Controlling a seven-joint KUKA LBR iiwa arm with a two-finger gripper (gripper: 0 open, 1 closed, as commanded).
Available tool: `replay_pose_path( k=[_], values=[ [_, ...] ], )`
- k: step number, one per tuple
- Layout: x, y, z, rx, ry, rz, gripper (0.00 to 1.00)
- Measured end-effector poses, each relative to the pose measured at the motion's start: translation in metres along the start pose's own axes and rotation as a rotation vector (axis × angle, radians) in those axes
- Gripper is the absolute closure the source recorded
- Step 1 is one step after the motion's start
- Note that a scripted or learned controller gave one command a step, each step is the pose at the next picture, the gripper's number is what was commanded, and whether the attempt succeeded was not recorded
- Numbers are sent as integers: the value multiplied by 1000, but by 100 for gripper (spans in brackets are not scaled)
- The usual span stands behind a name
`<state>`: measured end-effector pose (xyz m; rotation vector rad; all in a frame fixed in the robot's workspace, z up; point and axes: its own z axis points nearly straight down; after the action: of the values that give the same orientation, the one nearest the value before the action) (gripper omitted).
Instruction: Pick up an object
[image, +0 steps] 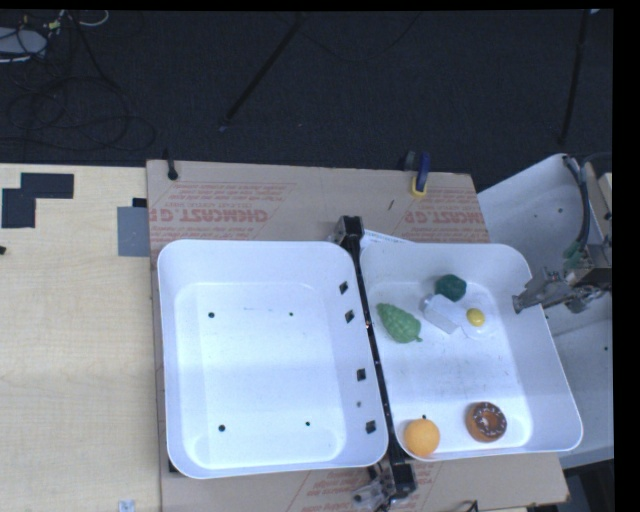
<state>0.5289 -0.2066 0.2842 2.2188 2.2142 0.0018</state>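
Note:
The right bin (540, 380) holds several small objects. A light green bumpy piece (399, 324) lies near the divider. At the back sits a dark green block (450, 287), with a clear whitish piece (440, 313) and a small yellow ball (475, 318) just in front of it. An orange ball (422, 437) and a brown donut (486, 421) rest at the front wall. My gripper (524, 298) hovers at the right bin's right rim, right of the yellow ball and apart from every object, with nothing visible in it.
The left bin (180, 300) stands beside the right one, and a black clip strip (362, 340) joins them. Both rest on a cardboard sheet (250, 205). A yellow-and-blue clamp (420, 175) stands at the back edge. White arm housing (570, 210) fills the right side.

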Motion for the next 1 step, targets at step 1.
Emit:
replay_pose_path(
  k=[1],
  values=[
    [-7, -25, 21, 11, 5, -1, 0]
  ],
)
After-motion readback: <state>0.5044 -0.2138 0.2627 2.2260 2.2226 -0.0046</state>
